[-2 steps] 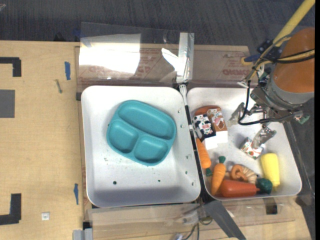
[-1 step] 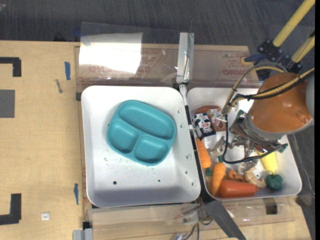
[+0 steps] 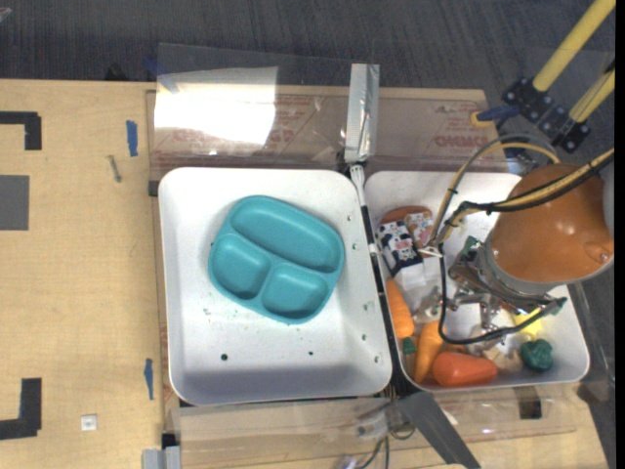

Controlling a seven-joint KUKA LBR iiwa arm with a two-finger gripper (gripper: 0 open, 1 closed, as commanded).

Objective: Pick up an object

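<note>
The arm's gripper (image 3: 469,306) hung over the right bin (image 3: 576,360), cables hiding its jaws, so their state could not be told. Orange carrots (image 3: 398,313), probably light, stiff plastic best pinched across mid-length, lay along the bin's left wall. Nearby packet print (image 3: 398,240) was unreadable.

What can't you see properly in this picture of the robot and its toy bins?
- Gripper: the camera view looks down on the orange band and wrist, which cover its tip, so open or shut is unclear.
- Right bin: the arm hides its middle and whatever lies there.
- Small printed packet: too small to read.
- Green item: partly behind cables, shape unclear.
- Teal tray in the left bin: fully visible.
</note>
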